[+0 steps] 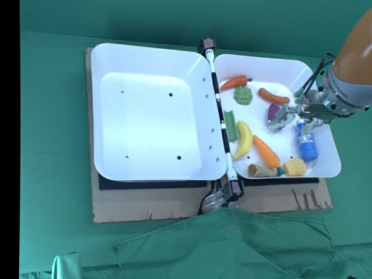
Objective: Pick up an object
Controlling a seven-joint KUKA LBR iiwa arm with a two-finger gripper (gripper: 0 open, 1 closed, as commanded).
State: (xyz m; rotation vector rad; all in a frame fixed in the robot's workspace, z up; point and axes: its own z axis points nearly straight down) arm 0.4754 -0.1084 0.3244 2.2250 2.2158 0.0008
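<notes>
The right white bin (317,80) holds several toy foods. A purple eggplant (272,112) lies just left of my gripper (294,121), and a blue bottle (307,146) lies just below it. The gripper hangs over the bin's right part, open, with nothing between its fingers (283,119). Further left lie a red sausage (273,96), a green broccoli (243,95), a red chili (233,82), a banana (243,139) and a carrot (266,151).
A green cucumber (231,125) lies along the divider. A tan cone (261,170) and a corn cob (294,167) sit at the right bin's front wall. The left white bin (151,118) stands beside it. Green cloth (232,243) covers the foreground.
</notes>
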